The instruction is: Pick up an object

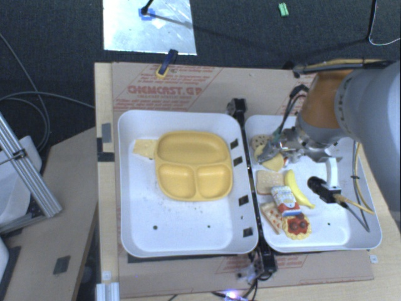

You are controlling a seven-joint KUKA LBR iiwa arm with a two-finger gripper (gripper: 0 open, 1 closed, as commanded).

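Note:
My gripper (276,150) is low in the upper left part of the right bin (351,231). It sits right above a yellow cheese wedge (273,163) and beside a speckled cookie (257,145). Just below lie a slice of toast (269,180), a banana (297,189), a red and white carton (285,200), a waffle-like cracker (271,216) and a round pizza piece (297,226). I see nothing lifted off the bin floor.
The left bin (144,231) holds a yellow divided plate (191,165) with a pale yellow flat slice (145,148) at its left. A black divider (245,168) runs between the bins. The grey arm (363,105) covers the right bin's upper right corner.

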